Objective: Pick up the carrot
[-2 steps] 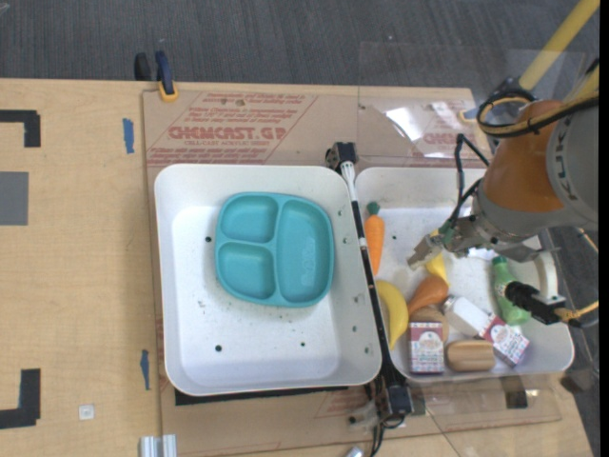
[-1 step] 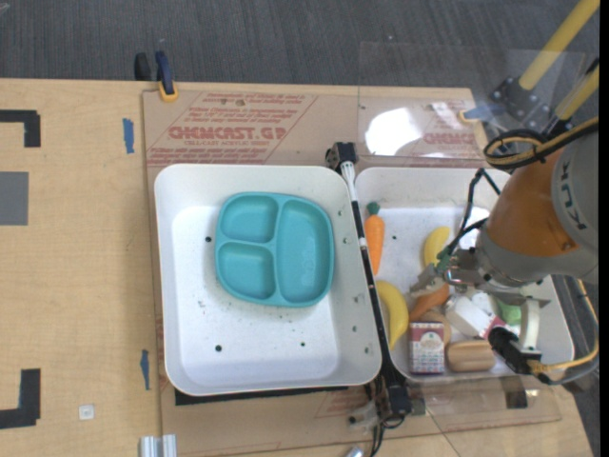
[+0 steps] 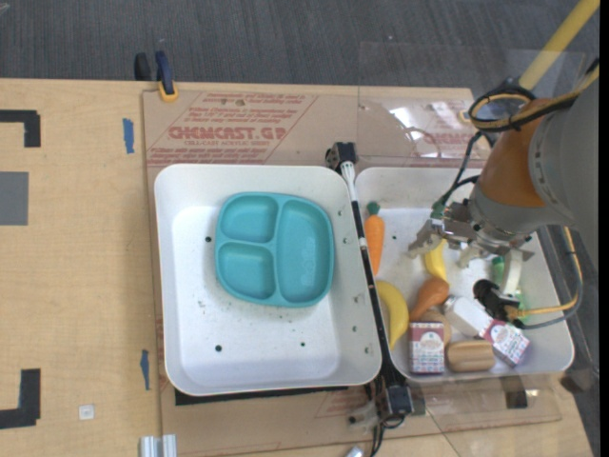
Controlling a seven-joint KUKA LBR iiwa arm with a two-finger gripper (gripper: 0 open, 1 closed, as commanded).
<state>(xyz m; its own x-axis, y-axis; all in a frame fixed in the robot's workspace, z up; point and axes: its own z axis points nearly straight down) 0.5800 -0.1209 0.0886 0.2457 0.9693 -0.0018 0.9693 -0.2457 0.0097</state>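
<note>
Carrot [image 3: 374,241] lies lengthwise along the divider-side wall of the right bin [image 3: 557,346], green top away from the banana [image 3: 392,310]. Claw [image 3: 468,241] hovers beside it; state cannot be told. Likely light, stiff, smooth plastic; grip mid-body across its width.

Carrot [image 3: 374,240] by right bin's [image 3: 557,350] left wall

Carrot [image 3: 374,241] in right bin [image 3: 557,346], seemingly.
</note>
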